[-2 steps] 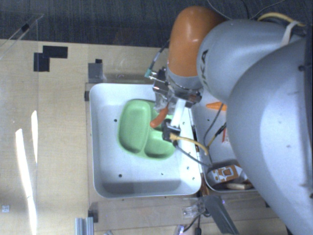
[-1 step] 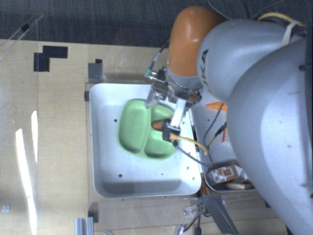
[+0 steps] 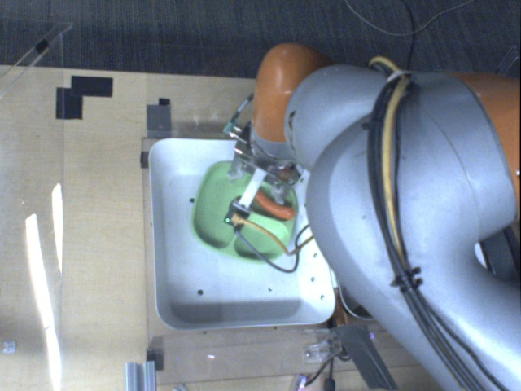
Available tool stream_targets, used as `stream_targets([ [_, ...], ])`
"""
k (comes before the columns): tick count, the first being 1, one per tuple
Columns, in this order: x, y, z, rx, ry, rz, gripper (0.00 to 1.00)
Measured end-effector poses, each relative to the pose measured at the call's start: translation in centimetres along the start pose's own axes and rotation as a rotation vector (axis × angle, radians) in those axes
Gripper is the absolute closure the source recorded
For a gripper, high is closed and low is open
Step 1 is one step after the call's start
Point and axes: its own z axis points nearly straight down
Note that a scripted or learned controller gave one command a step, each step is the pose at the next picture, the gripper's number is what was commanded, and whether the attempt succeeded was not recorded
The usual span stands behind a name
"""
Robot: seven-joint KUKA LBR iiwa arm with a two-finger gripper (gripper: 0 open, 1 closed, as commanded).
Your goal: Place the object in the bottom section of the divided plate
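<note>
Camera view: green plate [image 3: 210, 208] in bin [image 3: 175, 287], orange object [image 3: 275, 209] over it; tool [image 3: 262, 192] grip unclear.

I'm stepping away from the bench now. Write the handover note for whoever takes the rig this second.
Hand: low over the green divided plate in the white bin. Whether it holds anything cannot be told.
Orange-red object: at the plate's right side, right by the hand. The arm hides that edge, so its section is unclear.
Done: object is at the plate.
Left: confirm it sits in the bottom section, then pull the hand clear.
</note>
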Motion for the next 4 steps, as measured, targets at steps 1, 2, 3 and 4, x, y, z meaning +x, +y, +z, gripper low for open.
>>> stream_targets([
  [1, -3.0, 2.5, -9.0, 0.001, 0.000, 0.557, 0.00],
  [2, -9.0, 4.9, -8.9, 0.001, -0.002, 0.662, 0.00],
  [3, -8.8, 4.9, -9.9, 0.004, -0.001, 0.659, 1.00],
  [4, -13.3, 9.6, -11.4, 0.000, -0.002, 0.457, 1.00],
])
